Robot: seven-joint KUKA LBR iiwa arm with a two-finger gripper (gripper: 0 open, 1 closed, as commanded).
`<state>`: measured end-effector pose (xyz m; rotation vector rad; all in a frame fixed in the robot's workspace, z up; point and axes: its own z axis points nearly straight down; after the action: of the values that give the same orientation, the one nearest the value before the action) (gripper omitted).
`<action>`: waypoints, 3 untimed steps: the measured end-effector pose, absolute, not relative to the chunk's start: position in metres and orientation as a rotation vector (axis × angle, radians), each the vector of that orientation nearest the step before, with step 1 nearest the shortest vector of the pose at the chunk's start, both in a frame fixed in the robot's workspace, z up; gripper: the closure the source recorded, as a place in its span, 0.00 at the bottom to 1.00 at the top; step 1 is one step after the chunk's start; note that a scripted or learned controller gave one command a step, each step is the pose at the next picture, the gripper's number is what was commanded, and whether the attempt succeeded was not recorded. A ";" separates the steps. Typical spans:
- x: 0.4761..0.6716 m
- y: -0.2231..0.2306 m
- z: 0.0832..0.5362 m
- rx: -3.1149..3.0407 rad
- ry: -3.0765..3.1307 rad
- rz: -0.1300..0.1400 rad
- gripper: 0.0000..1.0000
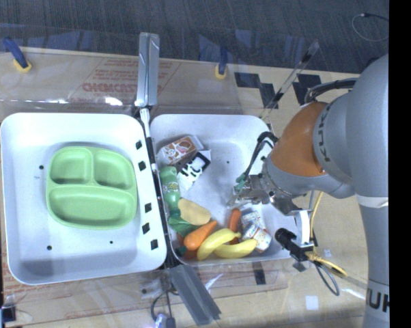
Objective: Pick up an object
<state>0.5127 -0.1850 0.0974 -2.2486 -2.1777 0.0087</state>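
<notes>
- Camera view: the gripper (pixel 247 195) sits low in the right bin (pixel 219 130), near its right wall; whether it is released or clenched cannot be told.
- Just below it lie a small carrot piece (pixel 235 219) and a crumpled packet (pixel 254 229).
- Along the bin's front: two bananas (pixel 227 245), an orange carrot (pixel 199 235), a pale yellow piece (pixel 194 212), a green vegetable (pixel 170 190).
- A printed carton (pixel 177 149) lies toward the back.
- The left bin (pixel 21 251) holds a green divided plate (pixel 92 186).

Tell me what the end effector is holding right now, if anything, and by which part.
It cannot be told. The end effector sits low in the right bin, just above the toy food pile, but the wrist hides whether anything is gripped.
</notes>
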 end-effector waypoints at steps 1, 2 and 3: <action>0.491 -0.105 0.224 -1.950 -2.459 0.003 1.00; 0.491 -0.105 0.224 -1.950 -2.458 0.004 0.00; 0.475 -0.110 0.114 -1.920 -2.474 0.006 0.00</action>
<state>0.4747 -0.1101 0.1143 -1.9198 -2.4740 0.0063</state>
